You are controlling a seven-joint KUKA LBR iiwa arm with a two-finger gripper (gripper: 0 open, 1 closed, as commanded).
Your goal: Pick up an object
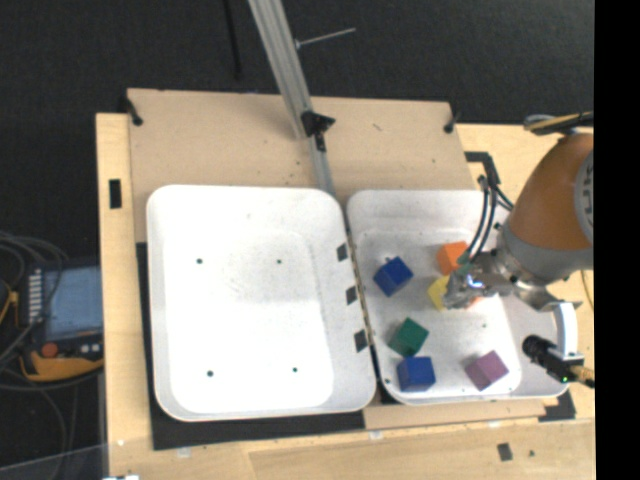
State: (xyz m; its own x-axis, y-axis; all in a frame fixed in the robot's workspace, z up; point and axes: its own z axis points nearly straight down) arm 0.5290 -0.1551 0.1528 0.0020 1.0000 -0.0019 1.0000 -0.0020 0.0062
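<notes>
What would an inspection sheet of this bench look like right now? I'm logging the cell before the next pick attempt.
Surface: tan bench bearing two white bins, left bin and right bin, side by side.
Job's things: all in the right bin: two blue cubes, green cube, purple cube, orange cube, yellow cube.
Clutter: nothing seen.
Grippers: claw low beside the yellow cube; finger state unclear.
Cables: black cables along the arm; more cables at left.
Surroundings: metal pole, pendant device, dark floor.
</notes>
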